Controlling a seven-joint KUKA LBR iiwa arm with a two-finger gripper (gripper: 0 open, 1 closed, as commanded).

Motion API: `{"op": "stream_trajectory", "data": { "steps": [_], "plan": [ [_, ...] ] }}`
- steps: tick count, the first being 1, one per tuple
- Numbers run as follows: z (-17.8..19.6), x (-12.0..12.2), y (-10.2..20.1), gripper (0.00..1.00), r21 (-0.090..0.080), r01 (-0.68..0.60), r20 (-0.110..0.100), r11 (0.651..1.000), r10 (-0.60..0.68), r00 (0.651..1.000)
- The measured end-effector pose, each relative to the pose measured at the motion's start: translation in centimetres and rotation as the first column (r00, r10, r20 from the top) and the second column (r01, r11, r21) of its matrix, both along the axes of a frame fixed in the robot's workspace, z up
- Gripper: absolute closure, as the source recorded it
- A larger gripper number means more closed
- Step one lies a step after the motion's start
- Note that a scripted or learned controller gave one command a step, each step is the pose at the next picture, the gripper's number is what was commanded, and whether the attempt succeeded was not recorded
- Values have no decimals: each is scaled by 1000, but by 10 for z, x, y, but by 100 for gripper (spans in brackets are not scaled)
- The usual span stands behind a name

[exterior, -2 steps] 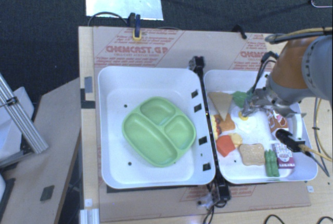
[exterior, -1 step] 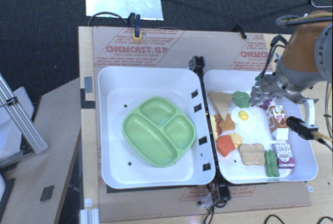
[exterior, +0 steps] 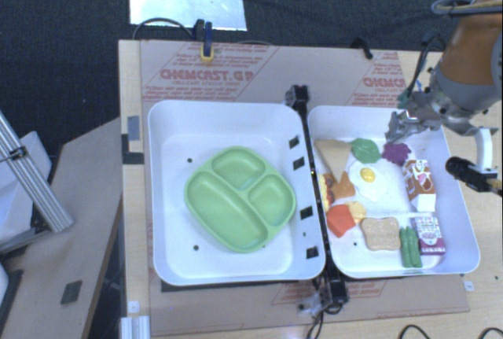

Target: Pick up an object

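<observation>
**Right bin, play-food lot: stock count and handling notes**

We list two white bins side by side on the surface [exterior: 236,66]. The left bin [exterior: 169,129] carries one green divided plate [exterior: 240,198] with three compartments. The right bin [exterior: 464,243] carries the pickable stock, all of it small toy food.

Count, by clock position within the right bin:
- one purple grape cluster [exterior: 397,152], at 1 o'clock
- one green leafy piece [exterior: 365,149], at 12 o'clock
- one pale wedge [exterior: 332,154], at 11 o'clock
- one fried egg [exterior: 372,178], at centre
- two cartons: one [exterior: 419,182] at 3 o'clock, one [exterior: 429,235] at 4 o'clock
- one toast slice [exterior: 381,233], at 6 o'clock
- one green pod [exterior: 409,245], at 5 o'clock
- one red-orange block [exterior: 340,219], at 7 o'clock
- a few small orange and yellow bits at 9 o'clock; we cannot separate them for a count

The gripper [exterior: 402,127] hangs over the far rim at 1 o'clock, just above the grape cluster. We cannot tell how its fingers are set, and we see nothing between them.

Handling, as we judge it: the grape cluster is the nearest candidate. It should be light, stiff moulded plastic, bumpy and somewhat slippery, not fragile. We would take it across its narrow width, straight from above. The green leafy piece just beside it at 9 o'clock may get nudged.
</observation>
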State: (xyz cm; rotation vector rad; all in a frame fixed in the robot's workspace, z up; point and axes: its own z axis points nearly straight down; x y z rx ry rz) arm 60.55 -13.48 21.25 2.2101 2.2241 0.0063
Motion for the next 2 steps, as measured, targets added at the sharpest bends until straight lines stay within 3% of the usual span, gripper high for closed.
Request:
{"op": "stream_trajectory", "data": {
  "steps": [1,2],
  "plan": [
    [13,1,0,100,1,0,-3,1000,0,1000],
    [23,-7,53,100,4,-3,-6,1000,3,1000]
  ]
}}
